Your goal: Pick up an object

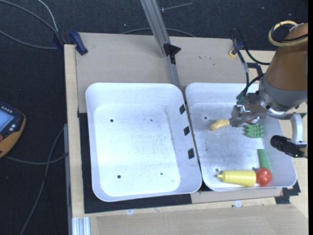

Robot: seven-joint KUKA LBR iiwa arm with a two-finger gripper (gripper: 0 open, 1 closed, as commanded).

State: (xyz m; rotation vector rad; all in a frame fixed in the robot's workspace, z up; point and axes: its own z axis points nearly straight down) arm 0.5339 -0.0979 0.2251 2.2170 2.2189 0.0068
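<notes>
Landmark for this record: the right bin [210, 94], the white tray nearer the arm.

Arm: the grey arm with its orange band [288, 58] enters above the far right part of the right bin. Its gripper [238, 117] sits low over the far half of that bin, just left of a green ridged piece [254, 130].

Tool state: the fingers are dark and bunched against the wrist hardware; how wide they stand cannot be told. No item is seen between them.

Contents of the right bin:
- A small yellow curved piece [219, 124] lies on the floor near the bin's middle, just left of the gripper tip. Whether it touches the gripper cannot be told.
- The green ridged piece lies just right of the gripper, partly under the wrist.
- A yellow bottle [238, 177] lies on its side along the near wall, nozzle pointing toward the left bin [98, 94].
- A red ball [264, 176] touches the bottle's right end.
- A green stick [263, 158] lies just beyond the red ball, running away from the near wall.

Surroundings: the left bin adjoins the right bin's left wall. Both bin floors carry fine dark speckling. A black fitting [287, 146] hangs at the right bin's right edge.
</notes>
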